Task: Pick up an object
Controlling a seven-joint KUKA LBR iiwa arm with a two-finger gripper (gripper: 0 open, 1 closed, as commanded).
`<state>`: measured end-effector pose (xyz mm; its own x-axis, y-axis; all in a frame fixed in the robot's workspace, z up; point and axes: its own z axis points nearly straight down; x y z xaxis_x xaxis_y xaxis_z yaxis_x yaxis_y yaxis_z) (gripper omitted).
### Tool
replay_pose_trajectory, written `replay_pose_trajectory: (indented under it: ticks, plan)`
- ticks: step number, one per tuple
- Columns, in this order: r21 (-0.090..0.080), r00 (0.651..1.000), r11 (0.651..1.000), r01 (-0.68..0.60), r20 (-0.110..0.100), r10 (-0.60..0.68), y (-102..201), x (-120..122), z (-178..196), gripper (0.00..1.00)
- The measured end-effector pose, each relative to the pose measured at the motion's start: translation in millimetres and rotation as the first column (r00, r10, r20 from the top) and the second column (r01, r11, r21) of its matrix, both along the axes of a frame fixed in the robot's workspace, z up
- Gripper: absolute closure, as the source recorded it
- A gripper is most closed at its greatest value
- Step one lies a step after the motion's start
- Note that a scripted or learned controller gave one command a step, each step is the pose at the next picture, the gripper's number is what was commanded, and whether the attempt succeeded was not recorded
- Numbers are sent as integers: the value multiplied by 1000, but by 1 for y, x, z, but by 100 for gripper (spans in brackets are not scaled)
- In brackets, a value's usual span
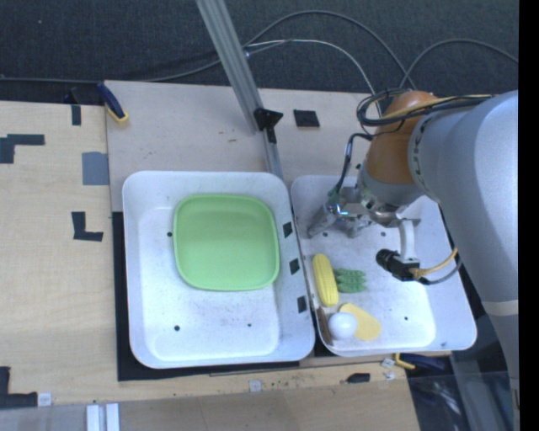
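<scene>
Hovering pincer (324,220) near right bin's (438,332) left wall, we cannot tell its state, corn (325,279) below, open floor rightward.

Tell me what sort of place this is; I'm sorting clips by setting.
Likely a robotics lab test bench: a grey arm reaches over two white bins, loose cables trail behind, and tape marks dot the wooden bench.

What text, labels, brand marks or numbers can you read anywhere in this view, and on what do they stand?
None: no readable word, number or brand mark stands on anything here.
The green plate, the yellow corn-like toy and the white ball are plain.
The dark tape pieces on the bench are blank marks, not letters.
The arm's grey casing carries no legible label at this resolution.
</scene>
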<state>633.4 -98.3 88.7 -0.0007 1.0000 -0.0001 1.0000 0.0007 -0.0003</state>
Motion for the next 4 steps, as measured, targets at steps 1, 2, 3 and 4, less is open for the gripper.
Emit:
replay_pose_trajectory:
  ticks: [1,2,3,4]
  plan:
    - [0,1000,1000,0,1,0,0,0,11,100]
    - [0,1000,1000,0,4,0,-1,7,71,100]
    - [0,1000,1000,0,4,0,-10,4,122,100]
    - [0,1000,1000,0,4,0,-15,5,166,100]
